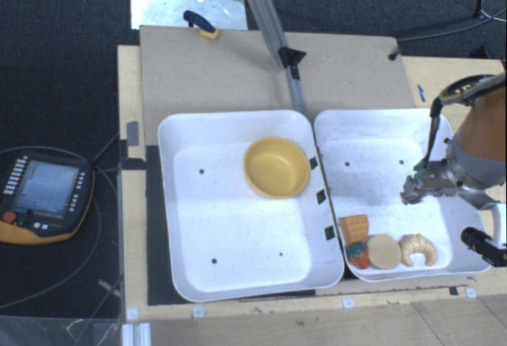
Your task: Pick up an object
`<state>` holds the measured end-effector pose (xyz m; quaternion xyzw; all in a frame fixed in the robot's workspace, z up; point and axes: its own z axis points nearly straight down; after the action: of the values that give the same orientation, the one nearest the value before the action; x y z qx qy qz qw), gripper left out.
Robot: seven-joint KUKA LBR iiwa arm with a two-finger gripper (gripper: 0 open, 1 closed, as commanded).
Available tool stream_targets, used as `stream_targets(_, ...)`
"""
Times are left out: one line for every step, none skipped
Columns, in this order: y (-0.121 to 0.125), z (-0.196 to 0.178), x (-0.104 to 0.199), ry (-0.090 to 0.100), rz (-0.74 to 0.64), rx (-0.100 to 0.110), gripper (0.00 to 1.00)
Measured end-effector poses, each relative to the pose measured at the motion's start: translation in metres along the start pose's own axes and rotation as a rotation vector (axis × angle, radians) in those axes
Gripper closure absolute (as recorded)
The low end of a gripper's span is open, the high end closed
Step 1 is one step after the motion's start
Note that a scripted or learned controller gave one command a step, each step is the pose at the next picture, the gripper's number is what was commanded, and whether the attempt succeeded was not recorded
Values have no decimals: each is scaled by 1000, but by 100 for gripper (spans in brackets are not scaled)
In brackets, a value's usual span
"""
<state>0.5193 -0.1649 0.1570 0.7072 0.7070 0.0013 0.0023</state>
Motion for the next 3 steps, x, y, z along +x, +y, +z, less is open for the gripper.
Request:
stream_targets(6,-53,-9,0,-1,0,100)
stream_targets(6,-47,-9,1,-1,4,100)
stream_targets(12,-43,41,2,-5,4,100)
